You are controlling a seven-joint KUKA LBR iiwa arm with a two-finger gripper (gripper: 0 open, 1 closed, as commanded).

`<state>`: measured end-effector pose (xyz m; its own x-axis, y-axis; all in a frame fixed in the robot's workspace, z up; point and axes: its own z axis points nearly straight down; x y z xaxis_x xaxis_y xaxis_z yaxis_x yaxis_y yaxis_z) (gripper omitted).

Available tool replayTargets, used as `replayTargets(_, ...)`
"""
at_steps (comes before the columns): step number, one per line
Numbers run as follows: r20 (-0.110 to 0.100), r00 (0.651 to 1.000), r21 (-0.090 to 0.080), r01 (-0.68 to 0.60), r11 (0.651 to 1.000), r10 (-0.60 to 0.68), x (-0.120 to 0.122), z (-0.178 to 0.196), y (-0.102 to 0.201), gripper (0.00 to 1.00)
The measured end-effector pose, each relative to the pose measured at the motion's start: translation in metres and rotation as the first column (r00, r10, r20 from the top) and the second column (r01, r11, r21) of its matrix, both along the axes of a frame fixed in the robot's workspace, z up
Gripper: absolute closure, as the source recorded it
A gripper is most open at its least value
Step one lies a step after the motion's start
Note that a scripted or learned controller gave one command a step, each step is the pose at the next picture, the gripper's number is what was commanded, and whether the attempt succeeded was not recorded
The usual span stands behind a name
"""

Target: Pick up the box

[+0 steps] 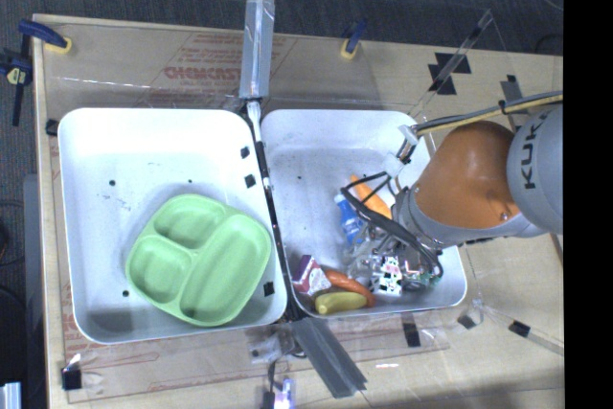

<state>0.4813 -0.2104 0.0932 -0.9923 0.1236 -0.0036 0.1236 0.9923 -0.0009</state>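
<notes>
The arm, grey with its orange band (469, 177), reaches in from the right over the right bin (306, 148). Its gripper (385, 256) is down among the clutter near the bin's front right corner. A small dark red box (308, 273) lies at the bin's front left, to the left of the gripper and apart from it. A blue packet (350, 217) stands just up and left of the gripper, partly behind black cables. Nothing can be made out between the gripper's parts.
An orange item (372, 196) sits behind the blue packet. A red-orange carrot-like piece (345, 282) and a yellow banana-like piece (340, 303) lie along the front wall. A green sectioned plate (199, 259) lies in the left bin (105, 148).
</notes>
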Motion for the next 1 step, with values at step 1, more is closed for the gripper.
replayTargets(1,-0.003,0.966,0.003,-0.260,0.966,0.260,-0.0034,-0.0013,0.0682,1.00)
